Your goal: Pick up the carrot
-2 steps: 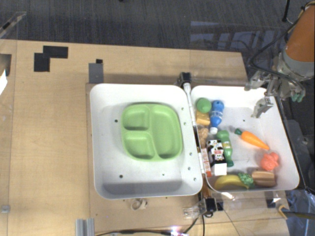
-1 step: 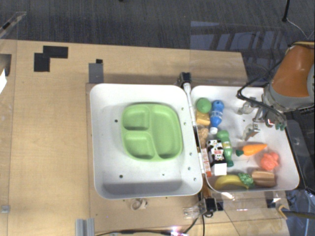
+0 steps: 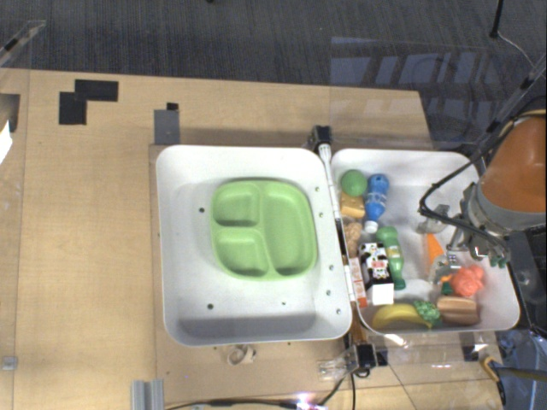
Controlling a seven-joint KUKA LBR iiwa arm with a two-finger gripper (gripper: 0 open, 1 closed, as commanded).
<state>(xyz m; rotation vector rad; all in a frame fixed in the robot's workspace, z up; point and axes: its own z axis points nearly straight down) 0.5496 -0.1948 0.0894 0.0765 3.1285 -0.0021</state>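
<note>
Since the carrot (image 3: 434,248) looks like a small, light, rigid plastic toy, smooth enough to slip, I'd take it across its thick middle. It lies in the right bin (image 3: 444,159), near the right wall, just beside my end effector (image 3: 450,261); whether that is spread or closed I cannot tell. Banana (image 3: 398,316), bottles and a green ball (image 3: 352,181) crowd that bin; the left bin (image 3: 175,254) holds a green divided plate (image 3: 261,229).

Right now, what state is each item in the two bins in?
carrot: lying in the right bin, beside the claw, not lifted
claw: low inside the right bin
green divided plate: flat in the left bin
banana: lying at the right bin's near wall
</note>
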